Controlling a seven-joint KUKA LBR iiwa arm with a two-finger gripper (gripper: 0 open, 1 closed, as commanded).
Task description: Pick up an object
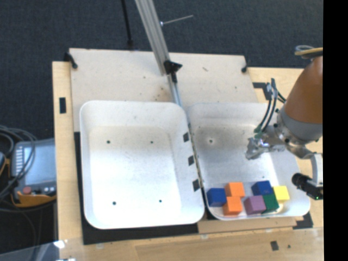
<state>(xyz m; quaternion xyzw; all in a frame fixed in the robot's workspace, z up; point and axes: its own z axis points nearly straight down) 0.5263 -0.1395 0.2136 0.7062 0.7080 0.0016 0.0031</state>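
Several small blocks lie along the near edge of the right bin (228, 124): a blue block (216, 196), two orange blocks (235, 188) (232, 205), a purple block (254, 204), a green block (271, 202), a second blue block (262, 188) and a yellow block (281, 193). My gripper (254, 149) hangs over the bin's right-middle, up and away from the blocks, with nothing seen between its fingers. The arm's orange band (307, 94) reaches in from the right.
The left bin (136, 162) sits beside the right one. A slanted aluminium post (155, 31) rises behind the bins. A grey device with cables (30, 170) lies left of the bench.
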